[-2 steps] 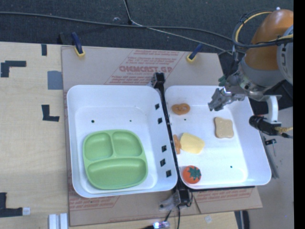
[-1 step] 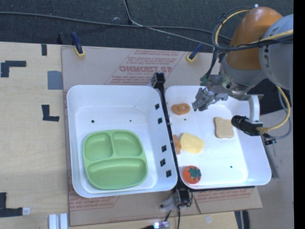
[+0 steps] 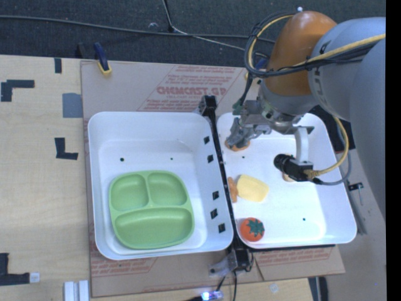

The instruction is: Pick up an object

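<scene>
In the right bin (image 3: pixel 338 231) several small objects lie on the white floor. A small orange-brown object (image 3: pixel 237 147) sits at the far left part of this bin, close to the divider between the two bins, and the gripper (image 3: pixel 241 137) is directly over it, touching or almost touching it. I cannot tell from this view how the tool stands, because the grey wrist hides it, and I cannot tell if the object is held. Nearer in the same bin there is a pale yellow object (image 3: pixel 253 188) with a small orange piece (image 3: pixel 232 189) just beside it on the left. Still nearer, close to the near wall, lies a red tomato-like toy (image 3: pixel 252 229) with a green top. A black part with a cable (image 3: pixel 294 166) hangs from the arm over the right side of this bin. The left bin (image 3: pixel 103 127) holds a green divided plate (image 3: pixel 150 209) with three compartments, in its near half. Both bins stand on a cardboard sheet (image 3: pixel 182 86) on the wooden bench (image 3: pixel 37 187).
</scene>
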Action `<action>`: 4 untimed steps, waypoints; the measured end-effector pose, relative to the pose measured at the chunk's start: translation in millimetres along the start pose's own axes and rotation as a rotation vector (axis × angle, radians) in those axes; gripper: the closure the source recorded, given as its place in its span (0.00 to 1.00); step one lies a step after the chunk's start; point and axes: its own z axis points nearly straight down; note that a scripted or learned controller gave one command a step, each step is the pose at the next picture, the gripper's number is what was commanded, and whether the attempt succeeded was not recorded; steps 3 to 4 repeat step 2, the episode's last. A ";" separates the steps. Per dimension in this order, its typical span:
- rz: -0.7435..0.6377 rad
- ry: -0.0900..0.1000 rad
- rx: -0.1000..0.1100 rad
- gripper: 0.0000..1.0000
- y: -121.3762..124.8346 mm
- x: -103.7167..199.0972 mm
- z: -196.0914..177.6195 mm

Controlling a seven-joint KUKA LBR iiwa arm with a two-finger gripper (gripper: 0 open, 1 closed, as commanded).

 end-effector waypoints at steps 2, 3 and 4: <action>0.000 -0.001 0.002 1.00 -28.9 109.8 13.3; 0.000 -0.001 0.002 1.00 -28.9 109.8 13.3; 0.000 -0.001 0.002 1.00 -28.9 109.8 13.3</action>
